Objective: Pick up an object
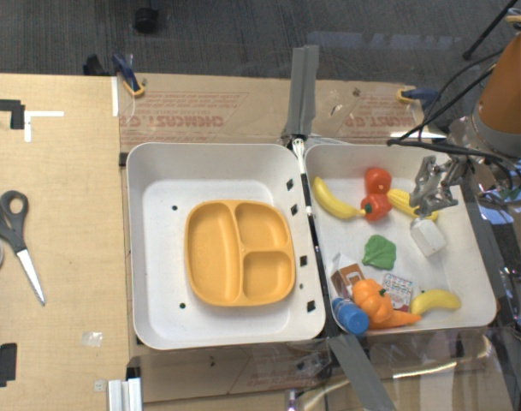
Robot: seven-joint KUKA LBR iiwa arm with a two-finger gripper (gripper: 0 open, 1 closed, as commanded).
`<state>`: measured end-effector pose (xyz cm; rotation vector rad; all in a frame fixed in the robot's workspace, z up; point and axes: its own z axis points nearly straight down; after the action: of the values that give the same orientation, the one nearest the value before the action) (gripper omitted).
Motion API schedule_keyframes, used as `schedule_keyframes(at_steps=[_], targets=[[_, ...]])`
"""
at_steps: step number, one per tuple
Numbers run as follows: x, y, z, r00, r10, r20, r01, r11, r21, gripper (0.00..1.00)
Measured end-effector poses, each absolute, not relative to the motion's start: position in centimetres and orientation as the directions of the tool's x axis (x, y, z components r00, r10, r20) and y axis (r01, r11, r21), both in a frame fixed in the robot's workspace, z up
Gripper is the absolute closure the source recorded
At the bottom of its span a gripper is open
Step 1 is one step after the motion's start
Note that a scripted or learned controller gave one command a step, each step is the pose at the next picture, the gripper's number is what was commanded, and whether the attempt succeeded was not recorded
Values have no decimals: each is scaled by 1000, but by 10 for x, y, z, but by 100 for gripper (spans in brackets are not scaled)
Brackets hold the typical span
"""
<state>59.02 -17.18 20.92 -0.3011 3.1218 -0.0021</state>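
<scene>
The right bin (478,255) holds several small toys. Among them are a yellow banana (332,202), two red peppers (375,192), a second small banana (402,201), a white block (429,238) and a green leaf (380,252). My gripper (435,202) hangs over the bin's far right part, just right of the small banana and just above the white block. It is open, and nothing sits between its fingers.
At the right bin's near edge lie an orange fruit (370,297), a carrot (399,318), a blue bottle (351,317), a small packet (398,287) and another banana (435,300). The left bin (149,229) holds a yellow divided plate (240,252). Scissors (19,238) lie on the bench at the left.
</scene>
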Motion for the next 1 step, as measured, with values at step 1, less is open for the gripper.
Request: schedule_keyframes(at_steps=[1], targets=[[564, -127, 94, -998, -68, -6, -68, 998, 0, 100]])
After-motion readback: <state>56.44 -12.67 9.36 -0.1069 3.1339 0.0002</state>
